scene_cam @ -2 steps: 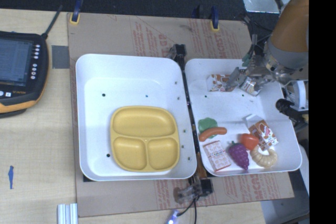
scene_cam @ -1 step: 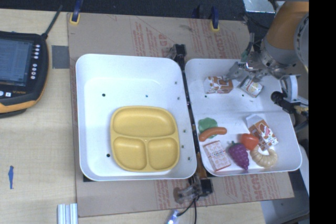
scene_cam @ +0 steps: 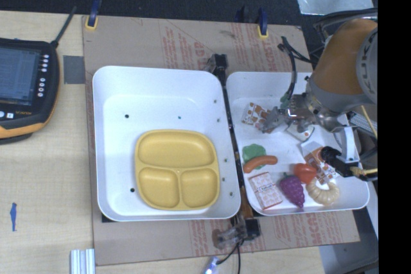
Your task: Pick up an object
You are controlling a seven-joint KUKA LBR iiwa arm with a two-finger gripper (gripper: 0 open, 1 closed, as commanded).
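Note:
My gripper is low over the upper part of the right bin, reaching in from the right. Just to its left lies a small red-and-white packet, close to the gripper tip; whether they touch cannot be told. Further down the bin lie a green toy vegetable, an orange sausage, a red-and-white box, purple grapes, a red tomato and a pale ring-shaped pastry. The wrist hides part of the bin's right side.
The left bin holds a yellow divided plate. A control pendant with an orange rim lies on the bench at far left. Clamps hold the brown board at the back.

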